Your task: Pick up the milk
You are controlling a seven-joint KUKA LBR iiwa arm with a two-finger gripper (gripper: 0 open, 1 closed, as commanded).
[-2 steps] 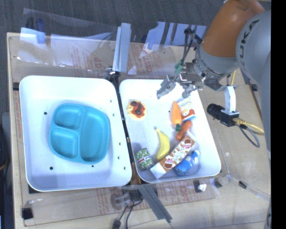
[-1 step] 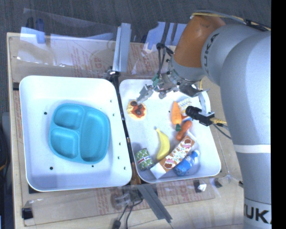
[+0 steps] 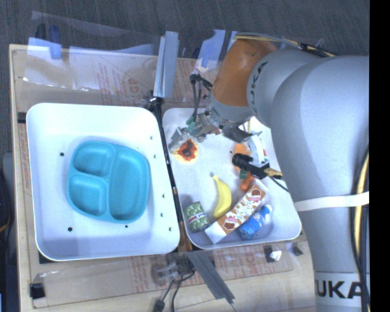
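Observation:
The milk (image 3: 238,212) is a long carton with a white end and a red and yellow printed side. It lies on its side near the front of the right bin (image 3: 281,221), between a banana (image 3: 221,197) and a blue bottle (image 3: 257,221). My gripper (image 3: 194,127) hangs over the bin's back left corner, far from the milk, just above a small orange and red toy (image 3: 187,150). Nothing shows in its grasp.
A green can (image 3: 196,215) lies left of the carton at the bin's front left. An orange item (image 3: 240,151) sits by the arm. The left bin (image 3: 45,125) holds a blue divided plate (image 3: 109,181). The grey arm covers the right bin's right side.

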